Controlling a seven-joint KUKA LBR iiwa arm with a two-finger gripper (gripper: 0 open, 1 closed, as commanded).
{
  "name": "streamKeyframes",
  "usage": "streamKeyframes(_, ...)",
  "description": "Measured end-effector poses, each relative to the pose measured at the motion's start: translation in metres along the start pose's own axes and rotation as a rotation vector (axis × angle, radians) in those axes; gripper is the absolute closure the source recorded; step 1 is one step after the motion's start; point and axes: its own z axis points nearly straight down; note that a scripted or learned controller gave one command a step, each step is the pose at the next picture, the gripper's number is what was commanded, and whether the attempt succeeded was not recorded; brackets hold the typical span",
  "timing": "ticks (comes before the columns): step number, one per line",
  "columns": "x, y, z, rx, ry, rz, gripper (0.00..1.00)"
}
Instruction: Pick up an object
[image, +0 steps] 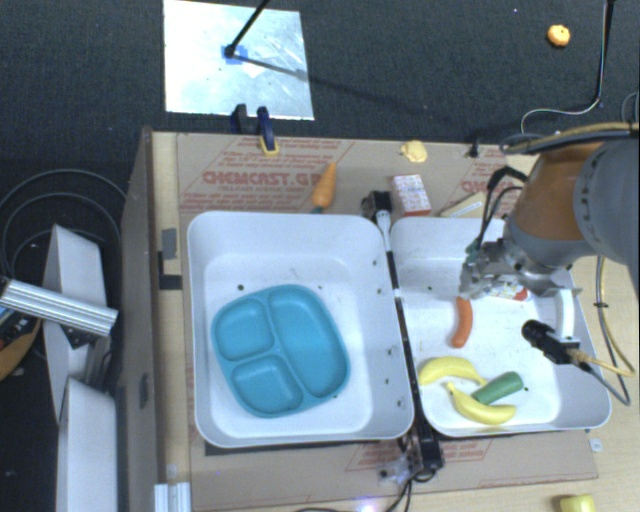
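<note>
The gripper (484, 281) hangs low in the right bin (440, 250), directly above the toy sausage (462, 322) near the bin's middle, lined up for a pick, jaws' spread impossible to tell.

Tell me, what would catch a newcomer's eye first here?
Probably the light blue three-compartment plastic tray lying in the left white bin. Next, the grey arm with its orange band, its gripper hovering in the right white bin just above an orange sausage-shaped toy, with two yellow bananas nearer the front.
</note>
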Motion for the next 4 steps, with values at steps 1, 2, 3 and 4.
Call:
streamKeyframes(1,0.0,0.0,0.0,0.0,0.0,0.0,0.0)
streamKeyframes(2,0.001,-0.015,0.031,0.005,0.001,0.001,0.0)
streamKeyframes(3,0.001,-0.013,0.019,0.0,0.0,0.0,1.0)
streamKeyframes(4,0.087,-0.031,-0.074,0.0,0.002,-0.007,1.0)
